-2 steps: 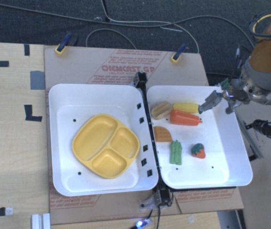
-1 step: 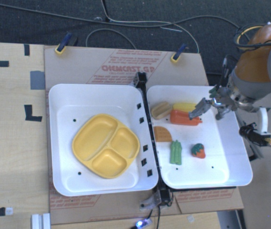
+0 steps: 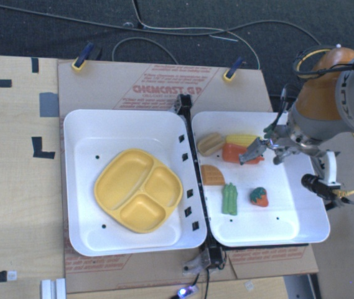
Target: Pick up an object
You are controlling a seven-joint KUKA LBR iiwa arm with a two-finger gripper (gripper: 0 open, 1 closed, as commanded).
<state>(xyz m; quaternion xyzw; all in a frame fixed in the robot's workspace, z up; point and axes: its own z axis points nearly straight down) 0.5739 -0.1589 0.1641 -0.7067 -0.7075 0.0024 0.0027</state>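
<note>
Crowding is your risk: tool (image 3: pixel 251 155) hangs over the orange-red toy (image 3: pixel 231 152) in the right bin (image 3: pixel 288 229), grip state unclear, w/ yellow corn (image 3: pixel 242 140) and bun (image 3: pixel 211 143) touching it, so you may snag two or knock one away.

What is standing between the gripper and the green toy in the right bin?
Nothing visible. The gripper hangs over the red and yellow pieces at the back of the right bin. The green toy lies nearer the front, with bare white floor between them.
</note>
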